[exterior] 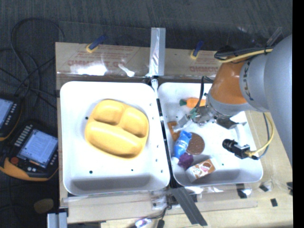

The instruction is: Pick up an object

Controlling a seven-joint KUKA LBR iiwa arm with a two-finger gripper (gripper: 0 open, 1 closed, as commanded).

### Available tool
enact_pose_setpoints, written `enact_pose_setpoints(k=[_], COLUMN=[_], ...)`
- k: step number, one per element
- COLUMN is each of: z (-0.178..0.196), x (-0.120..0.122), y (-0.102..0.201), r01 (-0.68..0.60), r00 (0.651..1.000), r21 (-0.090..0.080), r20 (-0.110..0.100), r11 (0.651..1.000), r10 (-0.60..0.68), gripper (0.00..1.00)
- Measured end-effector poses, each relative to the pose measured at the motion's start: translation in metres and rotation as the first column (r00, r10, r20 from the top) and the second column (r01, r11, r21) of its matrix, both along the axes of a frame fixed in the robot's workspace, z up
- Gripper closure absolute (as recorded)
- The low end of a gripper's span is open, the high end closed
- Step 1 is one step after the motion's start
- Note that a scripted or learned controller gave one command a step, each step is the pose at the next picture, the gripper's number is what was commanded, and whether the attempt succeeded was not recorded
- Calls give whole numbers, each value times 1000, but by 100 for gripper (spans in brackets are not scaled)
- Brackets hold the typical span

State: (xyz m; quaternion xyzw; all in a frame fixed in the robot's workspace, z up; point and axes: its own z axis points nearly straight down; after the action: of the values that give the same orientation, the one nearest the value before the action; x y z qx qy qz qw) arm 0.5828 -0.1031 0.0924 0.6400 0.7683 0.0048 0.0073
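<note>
TARGET: I pick the blue bottle point(182, 143) in the right bin point(214, 178), beside a brown disc point(195, 144) | HANDLING: I judge it light, stiff, slick; pinch across its body | GRIPPER point(194, 114): above it, finger state I cannot tell | CLEARANCE: centre wall close on its left; purple item point(185, 160) and packet point(202, 169) crowd the front; open floor to its right.

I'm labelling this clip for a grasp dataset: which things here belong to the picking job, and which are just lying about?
Job:
- gripper, down in the right bin
- blue bottle
- brown disc
- purple item
- snack packet
- orange item
- yellow bread toy in the left bin

Lying about:
- handheld pendants left of the bench
- cables
- blue clips on the back board
</note>
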Motion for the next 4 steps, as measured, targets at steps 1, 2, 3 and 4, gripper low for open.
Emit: enact_pose_setpoints(k=[1,2,3,4], z=[0,8,89,182], x=[-68,-67,-45,-50], y=[0,3,47,80], r01=[-84,-88,-100,-48], r00=[996,996,995,999], r21=[-2,4,2,-1], r20=[4,1,-20,-20], r11=[996,996,995,999], r10=[84,88,100,48], gripper=[0,100,100,100])
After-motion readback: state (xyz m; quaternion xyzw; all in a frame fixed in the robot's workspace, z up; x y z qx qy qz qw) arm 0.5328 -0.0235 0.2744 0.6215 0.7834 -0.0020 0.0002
